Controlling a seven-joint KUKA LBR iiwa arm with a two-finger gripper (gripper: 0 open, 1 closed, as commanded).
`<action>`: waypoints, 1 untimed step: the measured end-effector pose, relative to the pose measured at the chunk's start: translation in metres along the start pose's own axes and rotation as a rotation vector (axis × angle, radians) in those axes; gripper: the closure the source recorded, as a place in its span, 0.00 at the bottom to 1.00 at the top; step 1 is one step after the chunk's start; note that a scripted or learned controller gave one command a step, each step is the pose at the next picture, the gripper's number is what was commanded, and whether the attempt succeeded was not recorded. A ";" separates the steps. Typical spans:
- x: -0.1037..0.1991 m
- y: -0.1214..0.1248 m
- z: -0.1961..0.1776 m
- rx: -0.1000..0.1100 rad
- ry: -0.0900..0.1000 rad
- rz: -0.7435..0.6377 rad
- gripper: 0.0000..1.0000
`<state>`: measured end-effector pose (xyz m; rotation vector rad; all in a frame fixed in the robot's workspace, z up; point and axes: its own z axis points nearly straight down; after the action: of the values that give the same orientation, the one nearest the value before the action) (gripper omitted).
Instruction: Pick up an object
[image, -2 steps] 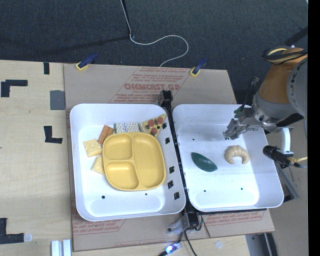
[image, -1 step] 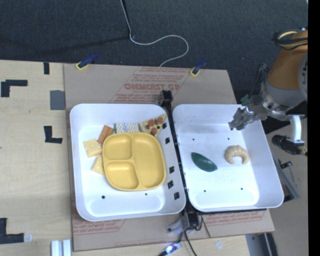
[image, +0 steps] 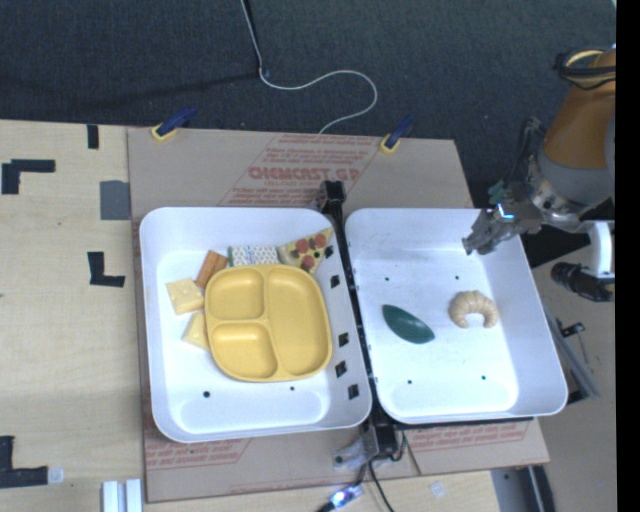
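Croissant (image: 473, 308), pale and curved, lies in the right bin (image: 440, 400), near that bin's right wall. Just left of it, apart from it, lies a dark green leaf shape (image: 408, 324), near the bin's middle. The pincer (image: 478, 240) hangs over the bin's far right corner, well apart from both things; I cannot tell how it is set, and nothing shows in it. The left bin (image: 240, 415) holds a yellow divided plate (image: 268, 322) in its middle, with small toy food pieces (image: 190, 296) along the plate's left and far sides. Both bins sit on the counter (image: 60, 330).
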<state>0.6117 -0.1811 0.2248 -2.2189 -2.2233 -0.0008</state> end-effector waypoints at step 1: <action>0.055 0.012 -0.008 0.000 0.000 -0.004 1.00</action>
<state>0.6237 -0.1265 0.2328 -2.2141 -2.2283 -0.0016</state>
